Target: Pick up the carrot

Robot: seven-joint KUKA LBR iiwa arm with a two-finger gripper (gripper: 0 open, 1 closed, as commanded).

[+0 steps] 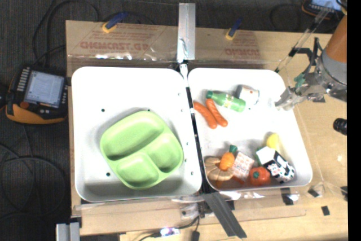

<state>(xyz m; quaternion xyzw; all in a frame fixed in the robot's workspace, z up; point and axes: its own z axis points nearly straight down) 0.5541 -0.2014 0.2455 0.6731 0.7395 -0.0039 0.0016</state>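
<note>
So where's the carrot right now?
The carrot sits low in the right bin, at its front edge, touching the tomato side of a toy pile, below the two sausages.

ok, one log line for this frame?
gripper: over right white bin's right rim | small orange carrot: bin's front pile, ungrasped | step: approach

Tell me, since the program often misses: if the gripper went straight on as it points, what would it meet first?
Probably the right bin's rim. The gripper points left over that edge; beyond lies the bottle, though depth is unclear.
</note>
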